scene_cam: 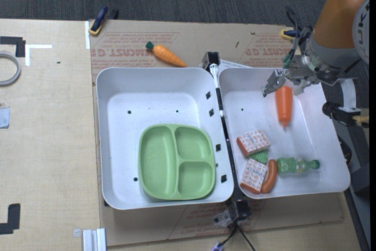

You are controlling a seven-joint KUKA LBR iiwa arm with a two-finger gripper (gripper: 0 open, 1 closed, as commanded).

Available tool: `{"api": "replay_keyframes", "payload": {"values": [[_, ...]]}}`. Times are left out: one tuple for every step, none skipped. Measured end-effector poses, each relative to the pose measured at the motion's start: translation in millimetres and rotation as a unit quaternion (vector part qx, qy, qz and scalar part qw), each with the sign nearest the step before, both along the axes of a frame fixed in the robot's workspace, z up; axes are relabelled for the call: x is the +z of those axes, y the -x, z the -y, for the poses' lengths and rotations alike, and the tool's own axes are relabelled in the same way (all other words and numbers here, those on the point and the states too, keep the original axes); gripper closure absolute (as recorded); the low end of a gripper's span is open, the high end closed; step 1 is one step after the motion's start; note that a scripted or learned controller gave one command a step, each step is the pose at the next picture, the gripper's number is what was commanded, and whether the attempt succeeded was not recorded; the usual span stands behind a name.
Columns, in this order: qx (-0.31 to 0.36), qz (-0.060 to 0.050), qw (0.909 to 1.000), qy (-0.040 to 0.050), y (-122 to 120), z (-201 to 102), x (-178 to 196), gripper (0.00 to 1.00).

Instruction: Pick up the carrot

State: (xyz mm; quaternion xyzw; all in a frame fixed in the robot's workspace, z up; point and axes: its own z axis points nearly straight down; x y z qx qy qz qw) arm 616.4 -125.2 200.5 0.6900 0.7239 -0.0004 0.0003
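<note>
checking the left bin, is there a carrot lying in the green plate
No, the green plate holds nothing; one carrot hangs under the hand over the right bin.

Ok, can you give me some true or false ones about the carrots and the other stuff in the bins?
1. The green plate lies in the left bin. True.
2. The green bottle lies on the plate. False: it lies in the right bin, next to the sausage.
3. The hanging carrot has its top end between the jaws, over the right bin. True.
4. The second carrot lies in the left bin. False: it lies outside both bins, on the cardboard behind the left bin.
5. Two small boxes lie on the plate. False: they lie in the right bin, near the sausage.
</note>
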Motion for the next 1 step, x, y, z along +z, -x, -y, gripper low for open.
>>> {"api": "replay_keyframes", "payload": {"values": [[0.085,0.001,0.9964,0.0003,-12.9,-9.2,1.4,0.00]]}}
